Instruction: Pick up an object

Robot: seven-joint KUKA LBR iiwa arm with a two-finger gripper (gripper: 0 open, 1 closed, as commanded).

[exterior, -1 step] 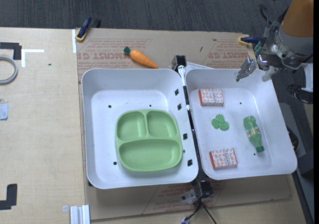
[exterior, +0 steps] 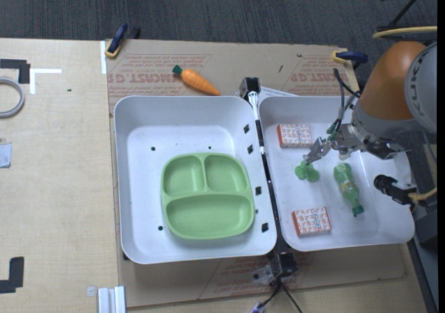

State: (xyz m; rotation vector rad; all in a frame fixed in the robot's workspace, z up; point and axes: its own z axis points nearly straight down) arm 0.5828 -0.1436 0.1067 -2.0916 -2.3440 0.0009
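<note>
Nothing lifted yet. Pincer low in right white bin, jaws narrow, just above small green broccoli-like toy; green plastic bottle beside. Grasp and lift remain.

Bench bears cardboard, two white bins, toy carrot

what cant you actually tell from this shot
- Camera view: whether the claw is open or shut, its tips too small and cluttered.
- Print on the two small boxes: too small.
- The small green object by the claw: too small to identify.
- Arm: cut off by the right edge.
</note>
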